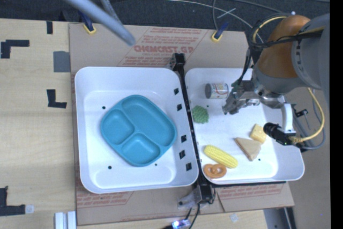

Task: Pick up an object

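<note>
The gripper [231,106] is seen low over the far part of the right bin [286,169], carried by the grey arm [308,56] with its orange band, which reaches in from the right. Whether the gripper is released or clenched cannot be told, since its tip is dark and small against the white floor. Nothing is seen grasped in it.

Just beside the gripper, toward the far left, a small metal can [217,90] is laid on its side. A green, bumpy piece of toy food [200,114] is found to the gripper's left, close to the divider between the bins. Nearer the front, a yellow corn cob [220,156] is laid at a slant, and a small orange pretzel-like ring [215,170] is placed just in front of it, near the bin's front left corner. A tan wedge [248,147], like a slice of bread or cheese, is set to the right of the corn, with a small yellow block [258,133] just beside it on the far side.

In the left bin [86,115] a blue plate [138,130] with three compartments is held, lying flat near the middle. Both bins are borne on a cardboard sheet [161,45] laid over the wooden table [32,131].
</note>
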`<move>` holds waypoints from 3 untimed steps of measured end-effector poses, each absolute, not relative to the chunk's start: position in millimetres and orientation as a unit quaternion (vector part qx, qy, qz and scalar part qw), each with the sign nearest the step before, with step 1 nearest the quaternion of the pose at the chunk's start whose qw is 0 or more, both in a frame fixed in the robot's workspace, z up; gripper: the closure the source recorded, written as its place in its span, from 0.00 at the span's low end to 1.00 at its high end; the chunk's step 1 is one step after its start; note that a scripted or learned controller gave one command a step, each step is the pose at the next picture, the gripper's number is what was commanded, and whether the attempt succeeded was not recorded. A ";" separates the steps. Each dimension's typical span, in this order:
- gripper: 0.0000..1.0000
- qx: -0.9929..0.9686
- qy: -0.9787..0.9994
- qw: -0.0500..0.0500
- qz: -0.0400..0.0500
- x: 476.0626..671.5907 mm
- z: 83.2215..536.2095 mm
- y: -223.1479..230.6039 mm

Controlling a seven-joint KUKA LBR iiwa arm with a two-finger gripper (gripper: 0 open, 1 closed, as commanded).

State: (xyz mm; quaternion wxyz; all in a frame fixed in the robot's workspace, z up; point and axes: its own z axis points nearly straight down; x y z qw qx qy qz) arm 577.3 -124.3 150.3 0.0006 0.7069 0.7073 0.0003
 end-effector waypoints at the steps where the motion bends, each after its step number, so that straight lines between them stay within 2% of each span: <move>1: 1.00 0.706 0.708 0.002 0.001 585.2 202.1 -116.0; 2: 1.00 0.706 0.708 0.003 0.002 586.0 265.3 -111.7; 3: 1.00 0.705 0.709 -0.001 0.000 581.9 260.9 -62.4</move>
